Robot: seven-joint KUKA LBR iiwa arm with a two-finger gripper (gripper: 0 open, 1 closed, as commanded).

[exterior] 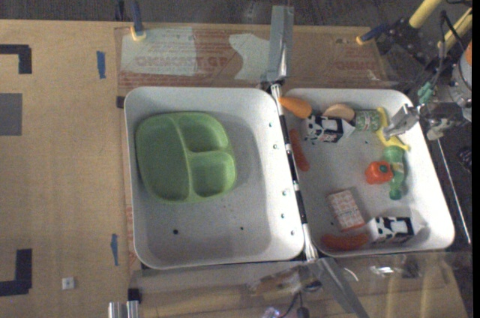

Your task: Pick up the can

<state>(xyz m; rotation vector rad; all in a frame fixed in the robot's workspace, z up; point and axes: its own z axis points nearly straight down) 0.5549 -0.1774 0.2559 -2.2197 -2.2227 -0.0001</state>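
We see the can [368, 120] lying near the right bin's [442, 223] back edge, not picked up. Our gripper [405, 118] sits just beside it.

The claw [405, 118] hangs over the far right part of the right bin [439, 193]. Just left of it lies the can [367, 120], then a carton [328, 129], with a bread roll [339, 112] behind them. Nearer to me than the claw are a small fruit [380, 172], a box [345, 208], a second carton [393, 229] and a sausage [345, 241]. Far to the left, in the left bin [150, 241], lies a divided plate [186, 155].
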